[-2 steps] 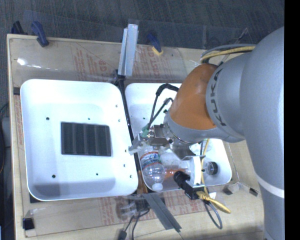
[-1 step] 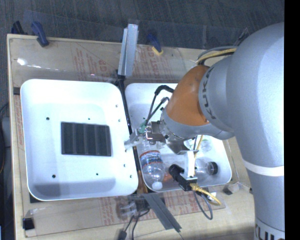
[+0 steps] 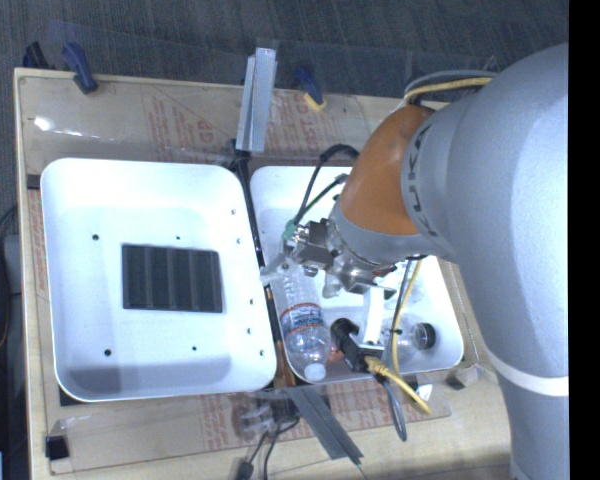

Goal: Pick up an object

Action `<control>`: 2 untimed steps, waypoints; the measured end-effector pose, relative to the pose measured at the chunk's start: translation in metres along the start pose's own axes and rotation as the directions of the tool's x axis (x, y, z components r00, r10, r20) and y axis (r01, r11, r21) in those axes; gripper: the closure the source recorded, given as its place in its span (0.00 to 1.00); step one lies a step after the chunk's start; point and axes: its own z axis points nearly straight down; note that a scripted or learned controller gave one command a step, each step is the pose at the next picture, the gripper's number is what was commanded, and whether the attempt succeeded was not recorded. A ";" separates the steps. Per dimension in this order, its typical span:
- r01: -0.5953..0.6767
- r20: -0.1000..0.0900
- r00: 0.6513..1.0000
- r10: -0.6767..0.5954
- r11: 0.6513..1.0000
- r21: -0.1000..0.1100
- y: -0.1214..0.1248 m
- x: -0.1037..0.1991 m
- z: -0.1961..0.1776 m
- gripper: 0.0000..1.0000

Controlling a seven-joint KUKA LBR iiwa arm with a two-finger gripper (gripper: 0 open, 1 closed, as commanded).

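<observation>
Pincer [image 3: 332, 280]: I see it low over the right bin [image 3: 272, 193]; its state I cannot tell.
Bottle [image 3: 305, 328]: lying in right bin, just beside pincer.
Left bin [image 3: 80, 193]: dark panel [image 3: 172, 278] inside.

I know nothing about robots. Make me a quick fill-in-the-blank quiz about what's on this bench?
1. The plastic bottle lies in the ____ bin.
2. The left bin has a dark ____ panel in its floor.
3. The band above the arm's wrist is ____.

Missing words: right; rectangular; orange
</observation>
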 end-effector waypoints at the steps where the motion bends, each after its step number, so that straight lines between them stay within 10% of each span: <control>1: -0.057 0.000 0.998 0.057 0.998 0.002 0.053 -0.049 -0.006 0.00; 2: -0.020 0.001 1.000 0.020 1.000 0.003 0.091 -0.028 0.029 0.00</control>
